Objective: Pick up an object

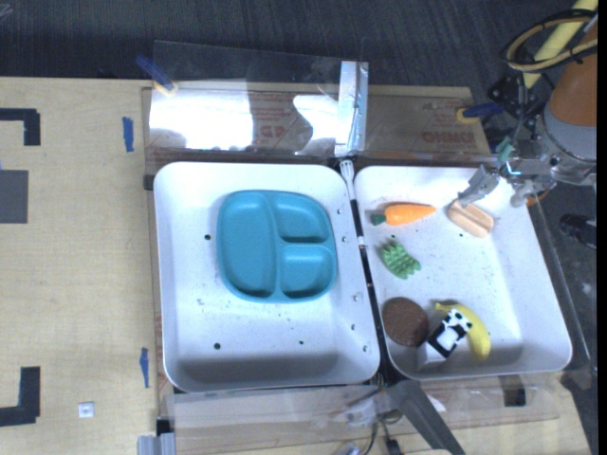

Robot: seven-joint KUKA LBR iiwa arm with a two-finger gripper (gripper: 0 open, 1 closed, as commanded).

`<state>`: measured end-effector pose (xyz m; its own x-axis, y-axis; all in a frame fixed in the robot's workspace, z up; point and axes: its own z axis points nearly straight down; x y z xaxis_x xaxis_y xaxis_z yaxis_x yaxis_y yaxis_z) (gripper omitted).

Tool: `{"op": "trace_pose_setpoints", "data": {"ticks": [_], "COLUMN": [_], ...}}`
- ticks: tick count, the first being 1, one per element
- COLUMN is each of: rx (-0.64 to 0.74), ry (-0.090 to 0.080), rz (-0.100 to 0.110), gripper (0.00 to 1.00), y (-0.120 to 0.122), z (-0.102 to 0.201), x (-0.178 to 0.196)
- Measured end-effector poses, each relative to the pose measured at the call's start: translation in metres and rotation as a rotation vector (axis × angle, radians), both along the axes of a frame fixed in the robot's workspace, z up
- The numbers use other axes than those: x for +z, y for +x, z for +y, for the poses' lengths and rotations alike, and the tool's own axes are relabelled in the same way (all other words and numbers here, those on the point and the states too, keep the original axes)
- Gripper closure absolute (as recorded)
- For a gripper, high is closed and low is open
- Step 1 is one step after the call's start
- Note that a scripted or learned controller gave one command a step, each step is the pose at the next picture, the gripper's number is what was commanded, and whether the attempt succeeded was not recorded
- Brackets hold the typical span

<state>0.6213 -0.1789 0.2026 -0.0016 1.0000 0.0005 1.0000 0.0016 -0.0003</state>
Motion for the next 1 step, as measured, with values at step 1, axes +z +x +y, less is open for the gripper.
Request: {"op": "trace_pose_setpoints", "data": {"ticks": [1], "rx": [0.186], "ry": [0.002], "rz": [0.005], "gripper": [0.00], "y": [0.0181], "z": [0.0869], "x": [-0.0902]}}
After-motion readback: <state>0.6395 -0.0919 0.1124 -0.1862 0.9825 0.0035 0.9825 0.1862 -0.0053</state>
